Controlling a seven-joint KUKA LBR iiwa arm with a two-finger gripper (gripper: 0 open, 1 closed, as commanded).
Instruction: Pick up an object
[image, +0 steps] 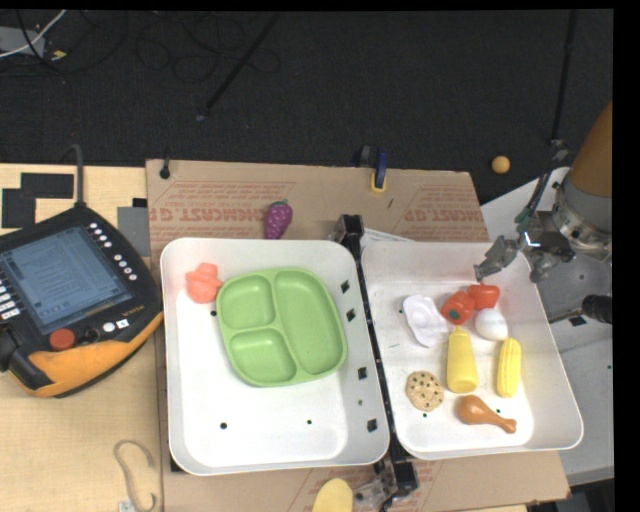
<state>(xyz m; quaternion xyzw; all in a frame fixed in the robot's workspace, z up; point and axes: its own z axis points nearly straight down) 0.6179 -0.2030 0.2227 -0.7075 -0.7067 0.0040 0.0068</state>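
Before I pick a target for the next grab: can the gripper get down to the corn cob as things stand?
Probably yes. The corn cob lies uncovered near the right bin's right wall, slightly apart from the yellow bottle, and the gripper hovers above that bin's upper right. The wall may crowd one finger.

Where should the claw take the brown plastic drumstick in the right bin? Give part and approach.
Grip the brown plastic drumstick across its fat rounded end, which sits at its left, coming straight down from above. It lies flat and apart from the yellow corn cob and the round cookie; the thin bone end likely offers too little to pinch.
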